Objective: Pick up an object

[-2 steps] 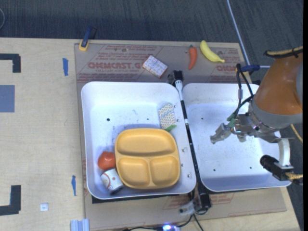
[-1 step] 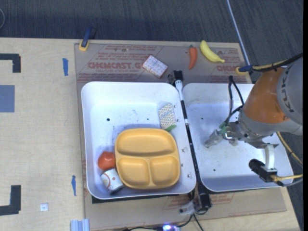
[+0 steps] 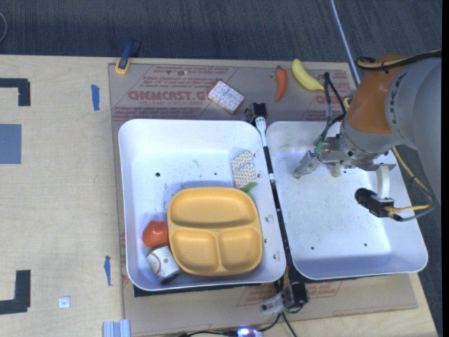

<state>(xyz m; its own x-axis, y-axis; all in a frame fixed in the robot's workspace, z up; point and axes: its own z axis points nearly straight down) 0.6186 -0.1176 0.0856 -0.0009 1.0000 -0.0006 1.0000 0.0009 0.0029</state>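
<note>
The left bin (image 3: 140,153) holds a yellow divided tray (image 3: 214,230), a red round object (image 3: 154,234), a small white and orange can (image 3: 162,262) and a patterned pouch (image 3: 243,168) by the bin's right wall. My gripper (image 3: 320,167) hangs over the upper part of the right bin (image 3: 337,251). It is open, its fingers spread, with nothing between them. All the objects lie in the other bin, well to the gripper's left.
Behind the bins, on the brown board, lie a yellow banana (image 3: 306,76), a red pepper (image 3: 281,84) and a small patterned box (image 3: 225,96). A blue clip (image 3: 126,56) sits at the board's far left corner. Cables trail from the arm's wrist (image 3: 375,202).
</note>
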